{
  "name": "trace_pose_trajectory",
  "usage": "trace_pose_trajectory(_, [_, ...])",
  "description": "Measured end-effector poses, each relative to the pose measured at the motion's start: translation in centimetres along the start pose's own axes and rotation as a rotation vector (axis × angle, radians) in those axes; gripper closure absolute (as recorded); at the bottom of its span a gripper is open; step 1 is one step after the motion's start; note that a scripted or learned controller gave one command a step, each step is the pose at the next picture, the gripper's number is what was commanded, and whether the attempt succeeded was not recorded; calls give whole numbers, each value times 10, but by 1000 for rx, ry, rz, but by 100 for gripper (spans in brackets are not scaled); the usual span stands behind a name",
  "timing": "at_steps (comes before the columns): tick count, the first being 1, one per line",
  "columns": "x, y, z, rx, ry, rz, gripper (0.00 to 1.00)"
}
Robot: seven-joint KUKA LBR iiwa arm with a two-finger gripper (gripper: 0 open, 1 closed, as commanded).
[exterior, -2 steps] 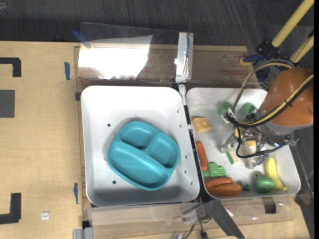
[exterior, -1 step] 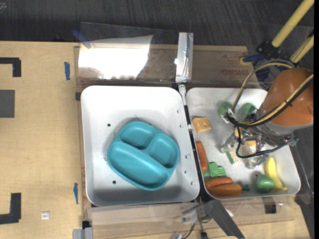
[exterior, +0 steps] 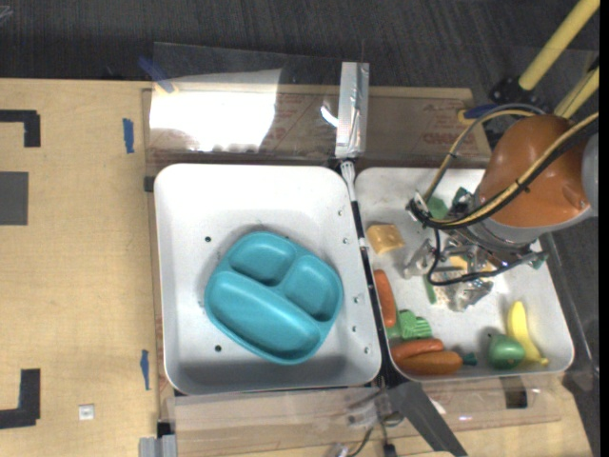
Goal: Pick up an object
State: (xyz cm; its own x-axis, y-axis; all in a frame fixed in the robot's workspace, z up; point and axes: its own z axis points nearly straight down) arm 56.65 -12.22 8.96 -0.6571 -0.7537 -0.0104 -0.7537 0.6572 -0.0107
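So far, nothing looks lifted, judging by how things lie. On the desk (exterior: 76,255) sit two white bins: the left bin (exterior: 181,208) carries a teal divided plate (exterior: 274,295) lying flat, and the right bin (exterior: 561,350) holds all the small toy foods. The arm (exterior: 533,174), with its orange band, reaches down over the upper middle of the right bin, and its claw (exterior: 459,272) is low amid a tangle of cables and metal parts; whether it is released or clenched I cannot tell, and no object is visibly between it. The candidates rest on the bin floor: an orange-red sausage-like piece (exterior: 428,353) along the near wall, a carrot (exterior: 385,298) by the left wall, a yellow banana (exterior: 520,327) at the right, a green leafy piece (exterior: 411,327) beside the carrot, a green round fruit (exterior: 504,351) touching the banana, and a tan wedge (exterior: 384,238) near the top left. The whole grasp and lift appear left to do.
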Motion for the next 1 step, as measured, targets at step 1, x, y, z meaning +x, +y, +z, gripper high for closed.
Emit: trace_pose_trajectory(1, [17,5,0,-1,0,-130,0])
